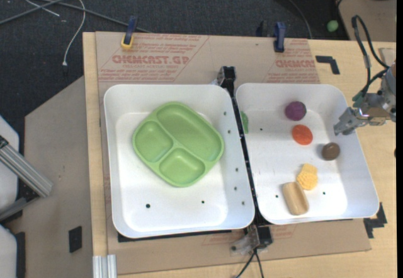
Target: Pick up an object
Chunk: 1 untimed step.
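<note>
The right bin (352,198) holds several small items: a purple ball (295,110), an orange ball (303,135), a brown ball (330,151), a yellow knobbly piece (307,176) and a tan cylinder (295,198). A small green piece (244,121) lies against that bin's left wall. My gripper (350,122) hangs over the bin's right rim, above and to the right of the brown ball, with nothing seen in it.
A green divided plate (178,143) lies in the left bin (126,207). Blue and yellow clamps (279,37) hold the cardboard sheet at the back. Cables trail on the dark floor beyond the bench.
</note>
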Each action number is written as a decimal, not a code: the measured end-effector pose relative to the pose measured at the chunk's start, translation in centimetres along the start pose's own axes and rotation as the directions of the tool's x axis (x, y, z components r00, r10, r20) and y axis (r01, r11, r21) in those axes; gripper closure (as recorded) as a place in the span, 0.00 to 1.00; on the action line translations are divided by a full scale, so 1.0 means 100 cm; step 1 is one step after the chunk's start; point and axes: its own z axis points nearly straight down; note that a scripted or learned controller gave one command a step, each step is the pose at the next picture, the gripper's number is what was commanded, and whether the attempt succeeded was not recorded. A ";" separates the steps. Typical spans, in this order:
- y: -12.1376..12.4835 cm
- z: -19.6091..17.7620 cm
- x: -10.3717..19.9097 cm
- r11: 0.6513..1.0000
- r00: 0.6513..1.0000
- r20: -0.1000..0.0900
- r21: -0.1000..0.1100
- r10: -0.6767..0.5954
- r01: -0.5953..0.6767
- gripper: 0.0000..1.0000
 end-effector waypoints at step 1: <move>-0.001 -0.009 0.056 1.000 1.000 -0.007 0.008 -0.005 0.005 1.00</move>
